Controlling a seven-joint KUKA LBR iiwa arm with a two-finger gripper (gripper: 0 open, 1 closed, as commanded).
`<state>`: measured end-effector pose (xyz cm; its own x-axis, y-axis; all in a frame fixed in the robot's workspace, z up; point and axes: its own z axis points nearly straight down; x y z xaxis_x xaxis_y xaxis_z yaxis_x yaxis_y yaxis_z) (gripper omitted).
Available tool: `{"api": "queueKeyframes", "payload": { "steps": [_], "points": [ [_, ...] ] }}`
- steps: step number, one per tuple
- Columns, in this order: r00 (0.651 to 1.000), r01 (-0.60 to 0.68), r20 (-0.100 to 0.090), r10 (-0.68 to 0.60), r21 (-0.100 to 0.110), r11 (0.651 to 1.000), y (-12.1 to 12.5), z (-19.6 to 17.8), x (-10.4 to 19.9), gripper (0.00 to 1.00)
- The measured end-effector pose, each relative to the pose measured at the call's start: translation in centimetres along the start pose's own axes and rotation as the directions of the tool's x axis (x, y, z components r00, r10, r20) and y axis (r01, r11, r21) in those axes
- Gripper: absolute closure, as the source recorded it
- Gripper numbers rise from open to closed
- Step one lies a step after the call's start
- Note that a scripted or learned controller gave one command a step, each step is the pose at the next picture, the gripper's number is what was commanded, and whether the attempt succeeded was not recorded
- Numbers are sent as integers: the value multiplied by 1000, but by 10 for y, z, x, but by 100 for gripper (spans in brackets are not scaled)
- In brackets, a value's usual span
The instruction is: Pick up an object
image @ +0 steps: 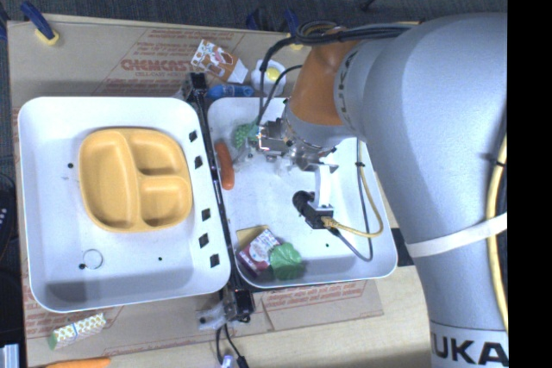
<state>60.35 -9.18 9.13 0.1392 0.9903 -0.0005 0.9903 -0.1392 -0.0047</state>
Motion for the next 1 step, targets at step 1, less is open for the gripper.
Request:
{"api": "queueKeyframes", "payload": {
  "steps": [1],
  "points": [
    [999,-45,-2,45,-3,999,18,-101,71,0]
  ]
}}
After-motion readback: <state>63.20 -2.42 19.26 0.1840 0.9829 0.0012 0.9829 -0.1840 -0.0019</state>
